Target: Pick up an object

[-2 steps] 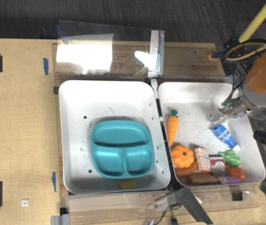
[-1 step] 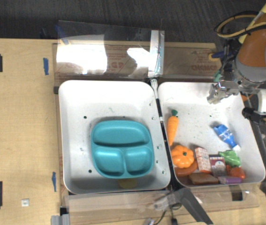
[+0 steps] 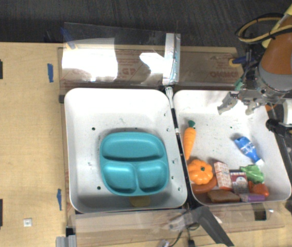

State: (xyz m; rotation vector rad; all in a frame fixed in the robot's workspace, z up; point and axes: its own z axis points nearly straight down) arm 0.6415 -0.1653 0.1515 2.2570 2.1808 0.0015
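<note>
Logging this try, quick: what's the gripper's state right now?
Gripper: open, holding nothing, above the right bin at its far end.

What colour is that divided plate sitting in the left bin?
Teal; the divided plastic plate shows clearly in the camera view.

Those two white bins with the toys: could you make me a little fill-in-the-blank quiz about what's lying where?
1. The teal divided tray lies in the ____ bin.
2. The toy carrot lies along the right bin's ____ wall.
3. Just below the carrot sits an orange ____.
4. The tool hangs over the right bin's ____ end, far from the toys.

Missing words: left; left; pumpkin; upper
</note>
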